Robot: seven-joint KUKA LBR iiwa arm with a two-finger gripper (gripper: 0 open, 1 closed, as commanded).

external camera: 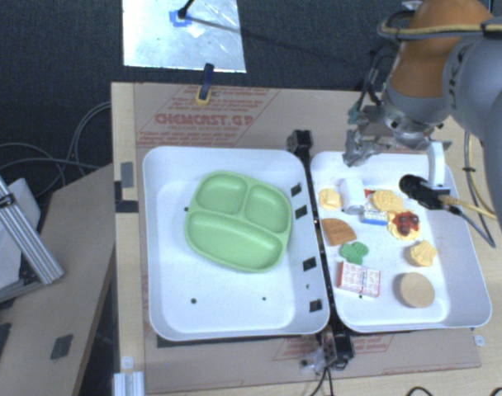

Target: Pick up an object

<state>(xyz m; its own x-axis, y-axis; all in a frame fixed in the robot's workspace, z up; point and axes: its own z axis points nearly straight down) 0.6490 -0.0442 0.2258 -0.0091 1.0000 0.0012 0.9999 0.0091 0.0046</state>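
In the right bin [470, 304], nearest, a round tan disc [416, 289] at five o'clock and a flat pink packet [359, 279] look light, stiff plastic, best pinched across their edges. Beyond lie a green lump [353, 252] and a glossy, likely slippery bread slice [338, 230]. Farthest, the tool [356, 153] hangs at twelve o'clock, apparently empty.

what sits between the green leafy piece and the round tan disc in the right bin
In the camera view, a red-and-white packet lies between the green leafy piece and the round tan disc, flat on the right bin floor.
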